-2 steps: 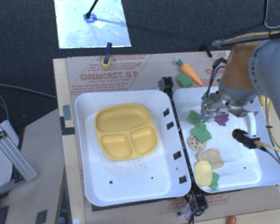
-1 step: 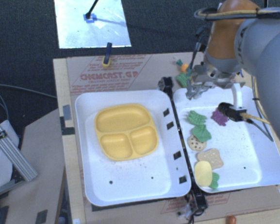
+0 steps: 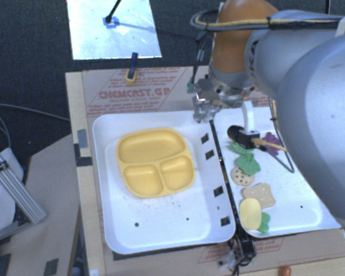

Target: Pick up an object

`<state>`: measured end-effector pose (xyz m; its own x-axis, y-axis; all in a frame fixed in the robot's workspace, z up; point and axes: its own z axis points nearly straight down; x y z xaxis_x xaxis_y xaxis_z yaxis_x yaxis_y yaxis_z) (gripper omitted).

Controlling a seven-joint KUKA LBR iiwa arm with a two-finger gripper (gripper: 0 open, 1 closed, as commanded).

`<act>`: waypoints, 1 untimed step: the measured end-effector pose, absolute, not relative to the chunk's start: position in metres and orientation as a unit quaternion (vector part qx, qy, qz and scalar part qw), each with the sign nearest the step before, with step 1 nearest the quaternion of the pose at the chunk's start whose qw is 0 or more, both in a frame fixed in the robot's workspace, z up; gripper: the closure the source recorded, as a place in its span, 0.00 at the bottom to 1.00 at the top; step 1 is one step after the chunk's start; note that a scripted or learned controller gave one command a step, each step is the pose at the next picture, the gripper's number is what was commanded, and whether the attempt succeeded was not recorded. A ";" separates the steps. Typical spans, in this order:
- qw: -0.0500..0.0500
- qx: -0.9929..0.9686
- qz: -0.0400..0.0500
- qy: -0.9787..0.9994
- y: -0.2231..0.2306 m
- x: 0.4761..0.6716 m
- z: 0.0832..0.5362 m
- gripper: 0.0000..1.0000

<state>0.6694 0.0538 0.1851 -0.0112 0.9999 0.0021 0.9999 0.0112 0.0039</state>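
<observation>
Left to right: the left bin [image 3: 105, 188] has just the yellow plate [image 3: 155, 162], the kind with three sections, lying flat and untouched. My fingers [image 3: 202, 112] hang at the far end of the wall between the two bins, roughly over the rims. From this angle I honestly can't tell if they're apart or together, and I see nothing in them. The right bin [image 3: 298, 207] has all the small stuff: a green leaf [image 3: 247, 161], a cookie [image 3: 241, 176] just below it, a slice of toast [image 3: 261, 194] and a pale yellow lump [image 3: 250, 212] near the front edge. All of it is lying on the bin floor. So I'd say the pick hasn't happened. I still need to choose something, come down on it, squeeze and lift.
</observation>
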 end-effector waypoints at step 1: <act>0.001 0.703 0.003 0.711 0.127 0.669 0.222 1.00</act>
